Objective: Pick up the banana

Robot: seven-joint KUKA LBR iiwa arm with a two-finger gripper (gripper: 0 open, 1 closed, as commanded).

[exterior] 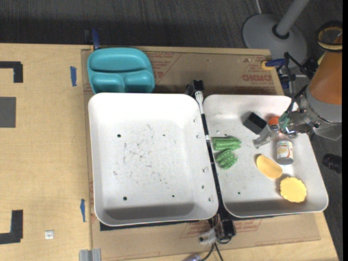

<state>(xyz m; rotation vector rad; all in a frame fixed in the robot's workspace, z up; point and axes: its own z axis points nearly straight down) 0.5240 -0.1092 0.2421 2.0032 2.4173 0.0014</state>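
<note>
While the tool (pixel 272 135) hovered, banana (pixel 269 166) unclaimed.
Whether its jaws stood apart I couldn't tell; the banana lay just below, beside a small jar (pixel 283 150).

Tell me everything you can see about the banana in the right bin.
The banana is a short, stubby yellow piece with a smooth, plastic-looking skin, like a toy. It lies flat on the floor of the right bin, angled from upper left to lower right. A small jar lies close to its upper right, and a round yellow piece sits near its lower end; whether either touches it is unclear.
</note>
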